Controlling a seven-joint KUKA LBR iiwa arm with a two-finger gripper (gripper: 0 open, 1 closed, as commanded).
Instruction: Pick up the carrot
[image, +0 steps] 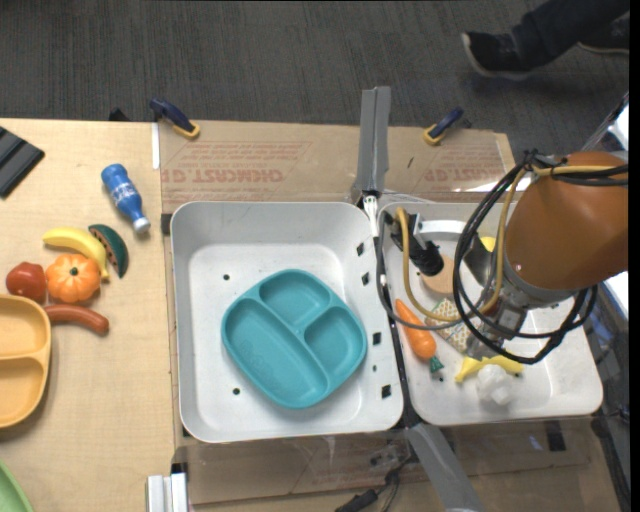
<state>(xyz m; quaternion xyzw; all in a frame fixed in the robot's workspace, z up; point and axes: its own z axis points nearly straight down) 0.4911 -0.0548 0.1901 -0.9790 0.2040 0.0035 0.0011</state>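
The carrot (416, 331), orange with a small green top, lies in the right bin (560, 395) close to its left wall, pointing up-left. My gripper (482, 338) hangs under the orange-banded wrist over the middle of that bin. It is to the right of the carrot and apart from it. Cables and the wrist hide the gripper's lower end. Nothing is visibly held.
A yellow banana (478, 368) and a white lump (496, 390) lie just right of the carrot's green end. The left bin (200, 300) holds a teal divided plate (292, 337). Toy fruit, a blue bottle (124, 196) and an orange dish (20, 360) sit on the bench at left.
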